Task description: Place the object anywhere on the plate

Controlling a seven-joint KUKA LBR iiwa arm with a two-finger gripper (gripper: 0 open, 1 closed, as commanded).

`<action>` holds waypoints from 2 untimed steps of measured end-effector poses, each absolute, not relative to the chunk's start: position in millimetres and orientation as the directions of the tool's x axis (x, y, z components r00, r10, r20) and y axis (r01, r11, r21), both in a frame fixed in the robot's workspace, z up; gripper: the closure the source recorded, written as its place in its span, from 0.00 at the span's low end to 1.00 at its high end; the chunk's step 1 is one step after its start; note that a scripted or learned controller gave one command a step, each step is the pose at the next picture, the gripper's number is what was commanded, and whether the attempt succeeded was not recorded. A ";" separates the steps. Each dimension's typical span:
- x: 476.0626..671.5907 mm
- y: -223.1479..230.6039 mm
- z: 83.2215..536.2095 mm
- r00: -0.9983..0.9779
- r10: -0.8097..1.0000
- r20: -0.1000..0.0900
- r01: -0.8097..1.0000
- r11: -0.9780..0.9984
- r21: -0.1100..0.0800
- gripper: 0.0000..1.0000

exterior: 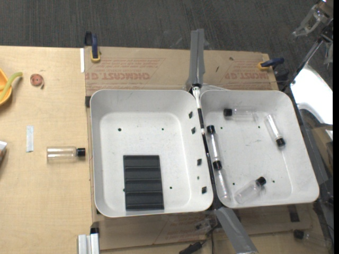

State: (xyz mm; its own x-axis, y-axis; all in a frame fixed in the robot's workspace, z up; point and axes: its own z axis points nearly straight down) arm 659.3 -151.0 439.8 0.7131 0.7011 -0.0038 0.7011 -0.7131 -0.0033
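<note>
A: Vials first: several clear plastic vials with black caps [250, 189] lie in the right white bin [249, 155], none lifted.

B: And the black ribbed rectangular plate [143, 183]?

A: Bare, over in the left white bin [103, 142], well apart from them.

B: Gripper [313, 21]?

A: Up at the far right corner; clenched or released, can't tell. The whole job looks still ahead: pick, carry, place.

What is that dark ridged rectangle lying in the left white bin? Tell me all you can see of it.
The dark plate is a flat, black or charcoal rectangle with four raised bands running across its width, looking like moulded plastic or rubber. It lies flat on the floor of the left bin, toward the near wall and roughly midway across. Nothing rests on it; the clear tubes all sit in the other bin.
</note>
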 end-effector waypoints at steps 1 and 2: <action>632.7 -204.6 440.0 0.772 0.635 -0.004 0.635 -0.772 -0.003 0.00; 639.9 -218.1 439.9 0.827 0.563 -0.003 0.563 -0.827 -0.002 0.00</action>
